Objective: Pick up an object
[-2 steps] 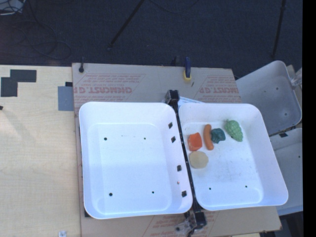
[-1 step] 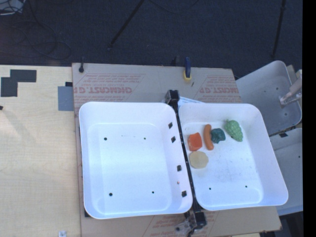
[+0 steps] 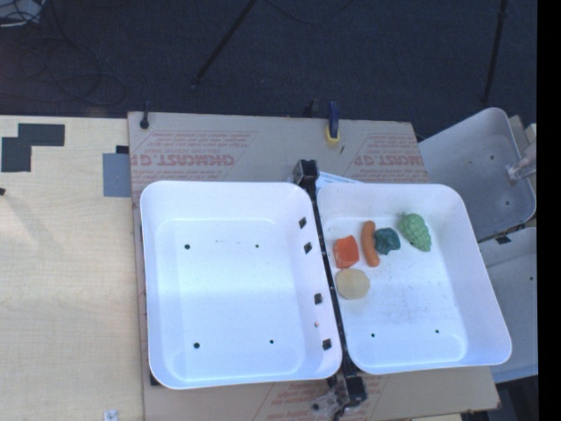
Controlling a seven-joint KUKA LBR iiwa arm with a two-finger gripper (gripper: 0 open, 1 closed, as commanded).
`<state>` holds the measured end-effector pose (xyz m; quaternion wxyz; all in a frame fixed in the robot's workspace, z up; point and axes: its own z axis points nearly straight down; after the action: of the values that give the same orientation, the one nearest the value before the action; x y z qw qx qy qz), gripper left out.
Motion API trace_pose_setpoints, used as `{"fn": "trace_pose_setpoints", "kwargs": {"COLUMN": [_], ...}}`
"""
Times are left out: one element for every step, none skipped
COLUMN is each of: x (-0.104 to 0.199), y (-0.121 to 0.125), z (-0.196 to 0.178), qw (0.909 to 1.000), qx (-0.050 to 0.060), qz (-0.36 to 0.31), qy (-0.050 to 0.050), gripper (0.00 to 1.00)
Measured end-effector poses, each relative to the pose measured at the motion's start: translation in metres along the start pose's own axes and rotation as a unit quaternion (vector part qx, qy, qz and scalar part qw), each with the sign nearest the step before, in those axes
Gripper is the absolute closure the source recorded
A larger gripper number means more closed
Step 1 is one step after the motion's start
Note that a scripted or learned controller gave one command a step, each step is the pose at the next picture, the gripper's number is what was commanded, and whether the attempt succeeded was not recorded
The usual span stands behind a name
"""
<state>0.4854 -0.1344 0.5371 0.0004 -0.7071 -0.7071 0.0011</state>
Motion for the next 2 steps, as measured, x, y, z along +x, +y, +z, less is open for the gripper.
{"fn": "trace_pose_setpoints", "kwargs": {"x": [0.005,0.005], "y": [0.077,0.074], "z": [0.001,-0.01], "qw": [1.0,1.0], "qx": [0.0,0.001], "qz": [-0.002,-0.003], "qy": [0.0,0.0], "gripper": [0.0,1.0]}}
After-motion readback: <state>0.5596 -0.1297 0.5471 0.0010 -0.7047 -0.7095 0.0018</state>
